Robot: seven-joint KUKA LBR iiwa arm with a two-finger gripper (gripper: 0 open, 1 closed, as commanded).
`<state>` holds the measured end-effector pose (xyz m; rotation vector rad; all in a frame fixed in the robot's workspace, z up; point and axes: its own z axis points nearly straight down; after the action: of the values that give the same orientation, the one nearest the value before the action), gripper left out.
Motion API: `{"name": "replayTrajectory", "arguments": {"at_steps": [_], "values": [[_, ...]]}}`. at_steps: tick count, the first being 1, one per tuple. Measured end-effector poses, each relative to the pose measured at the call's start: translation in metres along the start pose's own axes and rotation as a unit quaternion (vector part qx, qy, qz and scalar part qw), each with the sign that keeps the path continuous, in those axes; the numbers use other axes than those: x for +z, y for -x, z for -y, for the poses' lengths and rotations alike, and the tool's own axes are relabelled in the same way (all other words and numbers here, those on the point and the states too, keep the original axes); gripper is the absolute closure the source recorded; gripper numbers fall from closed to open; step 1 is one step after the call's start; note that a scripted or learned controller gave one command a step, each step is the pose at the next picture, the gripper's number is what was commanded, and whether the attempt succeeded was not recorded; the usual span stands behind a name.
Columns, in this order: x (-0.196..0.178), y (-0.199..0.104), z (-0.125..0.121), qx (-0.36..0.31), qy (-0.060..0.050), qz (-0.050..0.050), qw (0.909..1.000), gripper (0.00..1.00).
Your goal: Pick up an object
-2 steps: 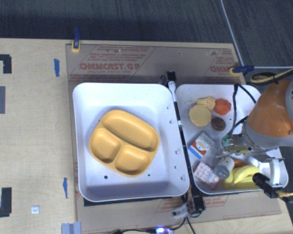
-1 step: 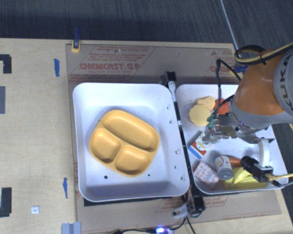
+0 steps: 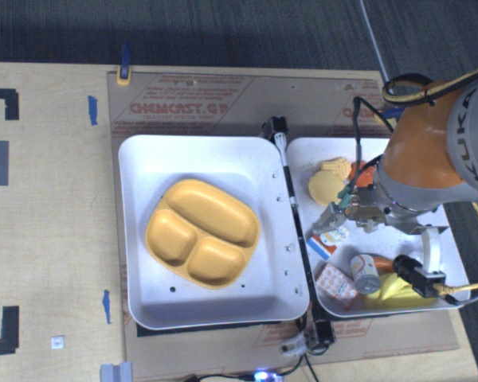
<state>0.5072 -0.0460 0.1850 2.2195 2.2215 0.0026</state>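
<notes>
My gripper [image 3: 334, 218] reaches low into the left part of the right bin [image 3: 454, 249], coming from the right under the orange-banded wrist. Just behind it lies a pale yellow rounded lump [image 3: 327, 183]. Right below the gripper tip is a small flat white, blue and orange packet [image 3: 325, 243]. Nearer the front of this bin are a small can [image 3: 365, 270] on its side, a red and white wrapper [image 3: 334, 283] and a yellow piece [image 3: 395, 292]. I see nothing held in the gripper.
The left bin [image 3: 139, 213] holds one large yellow three-lobed mould-like object [image 3: 203, 231]. A black divider rail [image 3: 291, 205] runs between the two bins. The arm covers the right bin's back right part.
</notes>
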Motion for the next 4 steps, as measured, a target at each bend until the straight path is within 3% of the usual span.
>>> {"name": "replayTrajectory", "arguments": {"at_steps": [1,2,3,4], "values": [[0.096,0.063,0.008,0.000,0.003,-0.001,1.0000,0.00],[0.085,0.062,0.006,0.000,0.005,-0.001,1.0000,1.00],[0.000,-0.060,-0.018,0.000,0.000,-0.001,1.0000,1.00],[0.000,0.022,0.028,0.001,-0.001,0.000,1.0000,1.00]]}}
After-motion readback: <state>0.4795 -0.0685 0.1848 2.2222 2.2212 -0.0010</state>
